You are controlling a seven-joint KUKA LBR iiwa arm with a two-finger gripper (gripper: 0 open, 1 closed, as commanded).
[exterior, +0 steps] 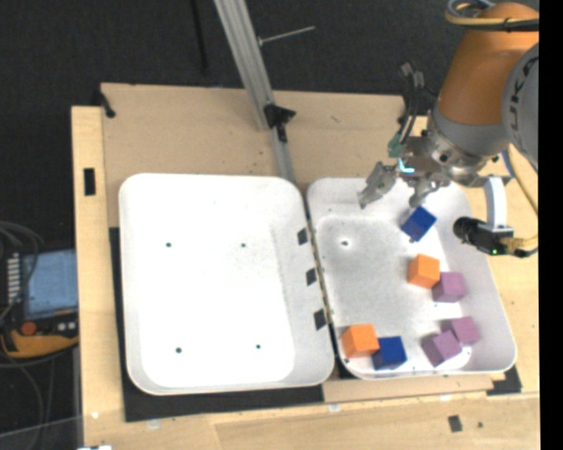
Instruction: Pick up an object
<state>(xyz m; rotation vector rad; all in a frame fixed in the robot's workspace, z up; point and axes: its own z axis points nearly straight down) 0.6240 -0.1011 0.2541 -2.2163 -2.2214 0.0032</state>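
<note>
Blue cube sits tilted, corner toward the camera, below the open, empty gripper

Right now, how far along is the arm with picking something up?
Done: the gripper has reached the right bin, open at its far end. In hand: nothing; the upper blue block lies just beside one finger, not between them. Left: closing on a block and lifting it.

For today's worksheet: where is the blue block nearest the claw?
The blue block lies in the right bin's upper part, just below the claw and above an orange block.
</note>
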